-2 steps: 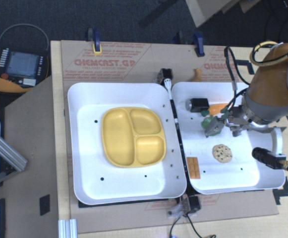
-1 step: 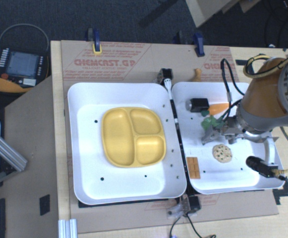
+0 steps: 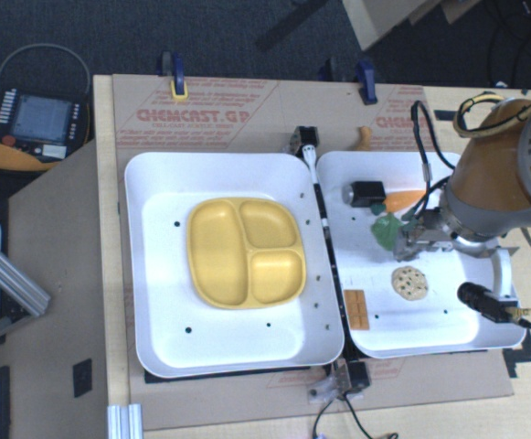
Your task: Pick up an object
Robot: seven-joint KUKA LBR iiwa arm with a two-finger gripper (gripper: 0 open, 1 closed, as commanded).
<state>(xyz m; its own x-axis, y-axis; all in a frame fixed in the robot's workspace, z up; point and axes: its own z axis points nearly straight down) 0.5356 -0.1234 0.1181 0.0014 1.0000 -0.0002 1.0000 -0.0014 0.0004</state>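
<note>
On the floor: dark blue-grey carpet (image 3: 201,16), short flat pile. A teach pendant (image 3: 41,122) with a lit screen lies at the left, and a ribbed aluminium extrusion (image 3: 9,277) runs diagonally at the lower left

Bench top is a flat brown board (image 3: 110,245), matte, with red CHEMCAST print along the far edge. Two blue clamps (image 3: 175,69) grip that edge

Two white bins sit side by side, rims touching; both are shallow, glossy plastic with rounded corners. The left bin (image 3: 155,318) holds a yellow tray (image 3: 247,250) near its centre. The tray is a smooth rounded square, moulded into three compartments

The arm (image 3: 493,172) comes in from the right, with its orange band over the right bin (image 3: 430,332)

The gripper (image 3: 422,240) is low over the middle of the right bin. Can't tell whether it's open or closed, or whether it's holding anything

Pick candidates, all in the right bin:
- green lump (image 3: 386,231), irregular and matte, right against the gripper's left side
- cookie (image 3: 409,283), round, pale with dark specks, just in front of the gripper and apart from it
- black block (image 3: 367,192), small and rectangular, toward the far side
- orange piece (image 3: 404,198), elongated, just right of the block

A small orange label (image 3: 355,309) lies flat near that bin's left wall
</note>
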